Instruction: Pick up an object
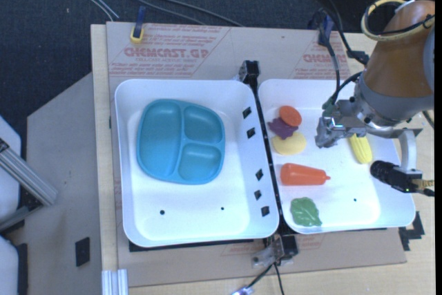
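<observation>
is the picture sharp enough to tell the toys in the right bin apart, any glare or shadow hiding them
Camera view: lighting is even and soft, with faint shadows under the toys; the orange carrot, green piece and yellow corn read clearly against the right bin. The blue plate carries a mild sheen, no blown glare. The gripper is dark and slightly soft, so its detail is hard to read.
</observation>
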Action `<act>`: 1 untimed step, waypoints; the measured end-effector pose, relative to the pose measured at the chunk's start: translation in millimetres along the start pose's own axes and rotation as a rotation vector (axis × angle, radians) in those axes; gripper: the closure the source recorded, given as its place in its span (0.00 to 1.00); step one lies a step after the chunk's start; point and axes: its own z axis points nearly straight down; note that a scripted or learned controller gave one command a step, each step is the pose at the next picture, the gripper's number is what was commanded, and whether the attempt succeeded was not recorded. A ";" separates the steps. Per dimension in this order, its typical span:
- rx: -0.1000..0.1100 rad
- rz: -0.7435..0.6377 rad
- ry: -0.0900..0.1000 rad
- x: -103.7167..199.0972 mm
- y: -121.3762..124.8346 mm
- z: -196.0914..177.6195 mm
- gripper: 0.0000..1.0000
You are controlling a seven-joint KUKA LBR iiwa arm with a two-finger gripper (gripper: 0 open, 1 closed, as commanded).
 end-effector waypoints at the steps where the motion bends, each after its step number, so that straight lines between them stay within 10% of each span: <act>1: 0.000 -0.002 0.000 58.5 0.6 9.4 1.00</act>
